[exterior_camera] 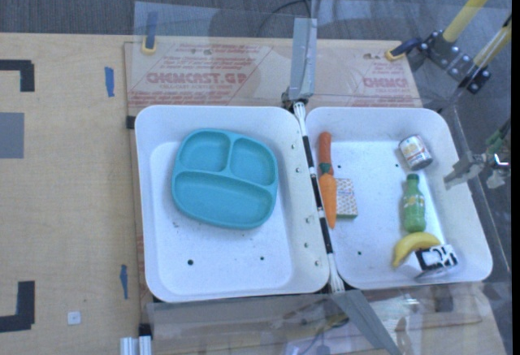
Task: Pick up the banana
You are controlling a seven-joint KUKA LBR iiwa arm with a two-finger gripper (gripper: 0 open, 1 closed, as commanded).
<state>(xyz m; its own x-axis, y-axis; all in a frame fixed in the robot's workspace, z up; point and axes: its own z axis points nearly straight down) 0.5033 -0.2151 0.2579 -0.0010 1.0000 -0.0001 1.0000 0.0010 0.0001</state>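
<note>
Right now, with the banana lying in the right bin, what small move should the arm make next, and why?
Probably bring the gripper inward and toward the bin's near edge, to hover above the banana. The gripper sits at the right bin's far right rim, well off the fruit. The banana lies near the front right corner, between a green bottle and a black-and-white object, so a careful approach seems wise.

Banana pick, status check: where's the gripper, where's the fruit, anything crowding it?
Gripper at right bin's right edge. Banana flat near bin's front right. Green bottle just behind, black-and-white object touching its right end.
</note>
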